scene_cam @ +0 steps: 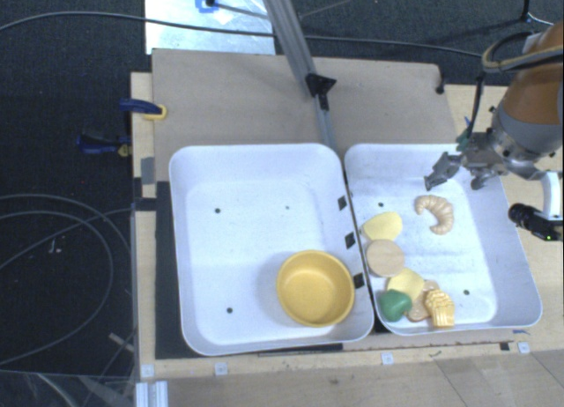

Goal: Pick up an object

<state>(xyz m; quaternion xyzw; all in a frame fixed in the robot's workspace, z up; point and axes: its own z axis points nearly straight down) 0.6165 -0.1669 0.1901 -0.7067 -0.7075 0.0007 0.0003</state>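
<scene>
The gripper (460, 171) hangs with jaws spread and holding nothing, just above and right of the croissant (435, 212) (which lies in the right bin (511, 264)).

Pincer (460, 170) hovers over right bin (511, 255), fingers spread, nothing between them, croissant (435, 212) just below. Right bin also has yellow piece (382, 225), tan disc (384, 257), green piece (394, 306), corn (440, 307). Yellow bowl (315, 287) sits in left bin (220, 220).

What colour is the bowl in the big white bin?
The bowl is yellow, seen clearly in the camera view, sitting in the left bin.
</scene>
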